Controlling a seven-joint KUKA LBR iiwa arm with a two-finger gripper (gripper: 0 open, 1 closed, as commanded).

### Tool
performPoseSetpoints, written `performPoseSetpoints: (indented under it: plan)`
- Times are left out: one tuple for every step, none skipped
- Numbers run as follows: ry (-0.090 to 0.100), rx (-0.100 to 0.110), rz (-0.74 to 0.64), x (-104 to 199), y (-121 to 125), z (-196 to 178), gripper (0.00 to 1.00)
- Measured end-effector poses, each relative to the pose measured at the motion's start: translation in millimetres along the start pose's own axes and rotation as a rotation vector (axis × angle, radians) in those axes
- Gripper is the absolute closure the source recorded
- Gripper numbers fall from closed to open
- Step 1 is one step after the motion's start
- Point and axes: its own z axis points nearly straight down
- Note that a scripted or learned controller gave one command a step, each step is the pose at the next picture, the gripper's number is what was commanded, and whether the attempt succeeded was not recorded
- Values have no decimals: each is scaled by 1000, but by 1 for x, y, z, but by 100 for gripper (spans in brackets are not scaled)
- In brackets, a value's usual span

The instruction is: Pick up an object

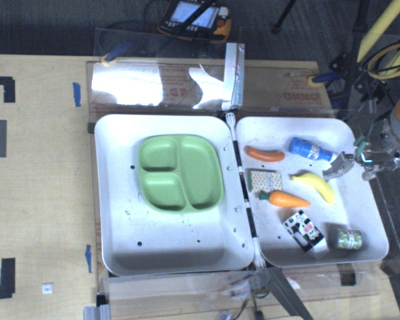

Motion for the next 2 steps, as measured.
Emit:
performPoseSetpoints:
  plan:
    - [5,-4,-5,-21,25,124,0]
    - [3,-2,-4,-22,25,118,100]
